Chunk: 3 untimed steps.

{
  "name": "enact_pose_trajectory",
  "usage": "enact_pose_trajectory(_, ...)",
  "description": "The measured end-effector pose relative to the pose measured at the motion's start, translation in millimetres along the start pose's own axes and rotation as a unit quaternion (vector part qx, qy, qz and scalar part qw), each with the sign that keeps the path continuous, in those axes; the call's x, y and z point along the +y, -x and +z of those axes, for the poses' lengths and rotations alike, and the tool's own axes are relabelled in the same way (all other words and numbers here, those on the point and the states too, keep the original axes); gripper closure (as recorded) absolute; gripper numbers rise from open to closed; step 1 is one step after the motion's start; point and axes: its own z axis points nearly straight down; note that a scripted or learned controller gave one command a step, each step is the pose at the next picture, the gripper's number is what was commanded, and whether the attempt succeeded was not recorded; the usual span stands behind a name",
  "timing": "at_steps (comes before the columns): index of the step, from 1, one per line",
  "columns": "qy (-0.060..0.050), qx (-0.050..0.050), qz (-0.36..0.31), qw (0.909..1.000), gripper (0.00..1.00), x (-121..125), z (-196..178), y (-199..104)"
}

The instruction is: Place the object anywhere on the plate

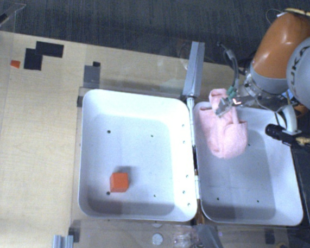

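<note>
Left bin (96,142): an orange block (119,182) sits alone near the front, well apart from the arm. Right bin (256,207): a pink cloth (223,134) hangs bunched by the rear-left corner, its upper edge pinched in the closed gripper (226,103), so it looks lifted for carrying, though whether its lower end touches the floor is hard to tell. The arm's (298,53) bulk covers the bin's rear-right corner, and I can make out no plate, so the drop spot is unclear.
</note>
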Motion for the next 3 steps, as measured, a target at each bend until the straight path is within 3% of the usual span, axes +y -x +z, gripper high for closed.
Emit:
enact_pose_trajectory(1,0.001,0.000,-0.004,1.0000,1.00,3,-40,-1)
enact_pose_trajectory(2,0.001,0.001,-0.204,0.9790,1.00,13,-46,-47)
enact_pose_trajectory(3,0.002,0.001,-0.396,0.9184,1.00,35,-47,-105)
